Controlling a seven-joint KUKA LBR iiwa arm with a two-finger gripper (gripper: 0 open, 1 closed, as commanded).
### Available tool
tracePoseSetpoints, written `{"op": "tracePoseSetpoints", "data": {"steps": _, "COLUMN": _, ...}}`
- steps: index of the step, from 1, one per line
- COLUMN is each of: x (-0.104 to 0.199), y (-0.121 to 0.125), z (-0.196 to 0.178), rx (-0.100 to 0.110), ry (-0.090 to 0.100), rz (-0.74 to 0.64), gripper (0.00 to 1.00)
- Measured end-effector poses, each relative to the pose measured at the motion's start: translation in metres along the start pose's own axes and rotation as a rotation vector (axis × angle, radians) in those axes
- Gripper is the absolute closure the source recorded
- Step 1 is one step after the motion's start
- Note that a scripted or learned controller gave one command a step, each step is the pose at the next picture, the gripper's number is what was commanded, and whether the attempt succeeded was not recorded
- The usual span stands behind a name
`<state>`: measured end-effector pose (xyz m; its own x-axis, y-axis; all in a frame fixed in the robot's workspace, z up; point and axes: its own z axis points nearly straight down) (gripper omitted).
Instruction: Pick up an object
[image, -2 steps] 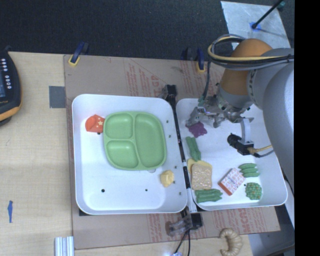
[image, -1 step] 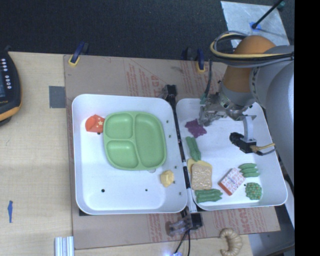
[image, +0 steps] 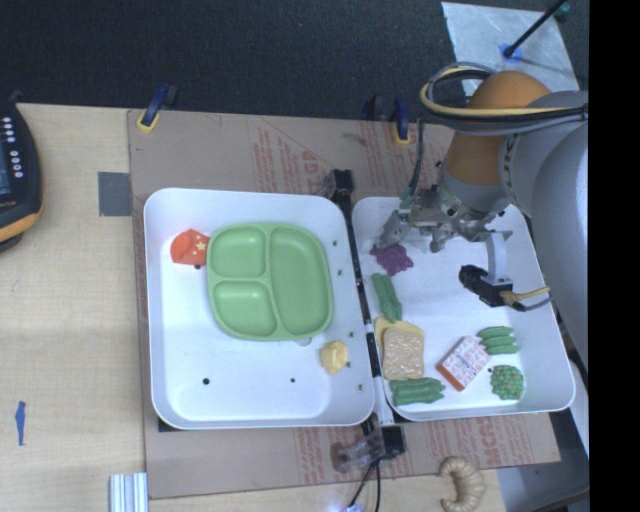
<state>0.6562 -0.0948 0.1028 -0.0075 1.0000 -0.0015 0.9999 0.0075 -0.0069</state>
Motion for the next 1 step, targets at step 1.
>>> {"op": "tracePoseSetpoints", "data": {"steps": 1, "x": 0.0009, "y": -0.0001, "z": 0.0111, "rx": -0.001, "ry": 0.0, "rz": 0.001, "gripper": 0.0}}
